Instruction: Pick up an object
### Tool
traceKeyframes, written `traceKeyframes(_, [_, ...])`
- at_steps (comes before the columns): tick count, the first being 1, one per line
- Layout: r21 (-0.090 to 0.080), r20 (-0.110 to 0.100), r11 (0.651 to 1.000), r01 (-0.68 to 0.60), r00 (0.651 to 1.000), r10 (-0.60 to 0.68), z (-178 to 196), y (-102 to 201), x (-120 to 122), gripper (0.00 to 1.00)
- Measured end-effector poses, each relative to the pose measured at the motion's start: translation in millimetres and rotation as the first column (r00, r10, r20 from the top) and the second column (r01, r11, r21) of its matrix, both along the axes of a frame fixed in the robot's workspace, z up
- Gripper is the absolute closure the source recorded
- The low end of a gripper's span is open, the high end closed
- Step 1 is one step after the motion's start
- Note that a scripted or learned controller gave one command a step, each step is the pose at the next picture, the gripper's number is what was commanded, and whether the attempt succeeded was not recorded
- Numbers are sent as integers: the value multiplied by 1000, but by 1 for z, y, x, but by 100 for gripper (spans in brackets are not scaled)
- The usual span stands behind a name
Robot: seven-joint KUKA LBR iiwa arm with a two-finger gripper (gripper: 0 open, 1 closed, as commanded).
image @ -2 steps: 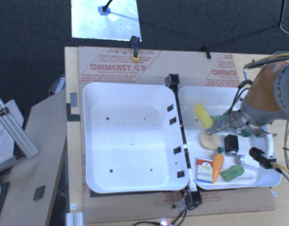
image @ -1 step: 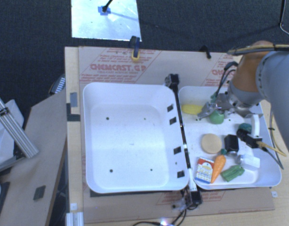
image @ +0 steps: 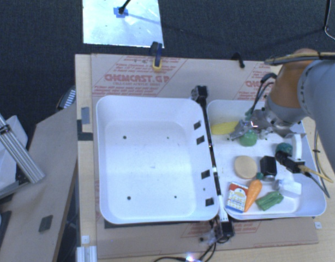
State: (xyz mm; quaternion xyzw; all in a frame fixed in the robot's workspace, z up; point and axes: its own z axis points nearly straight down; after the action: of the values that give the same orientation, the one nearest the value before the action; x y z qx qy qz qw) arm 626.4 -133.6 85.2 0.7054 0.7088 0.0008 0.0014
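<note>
The left bin (image: 151, 157) lies bare white on the surface (image: 129, 75). The right bin (image: 312, 203), touching it along a clipped seam, holds everything: a yellow piece (image: 224, 127) nearest the seam, a green round object (image: 247, 139) just beside that, a tan disc (image: 245, 167) below, then an orange carrot (image: 252, 193), a small carton (image: 237, 197), a green pod (image: 270, 200), a black block (image: 268, 165) and a teal piece (image: 285, 148). The claw (image: 245, 130) sits directly over the green round object, touching or nearly so; whether it is wide or narrow cannot be told. The grey arm (image: 315, 91) crosses the bin's far corner, hiding it.
</note>
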Motion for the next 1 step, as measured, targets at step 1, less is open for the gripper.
traceKeyframes(1, [-1, 4, 1000, -3, 1000, 3, 11, 0, 1, 100])
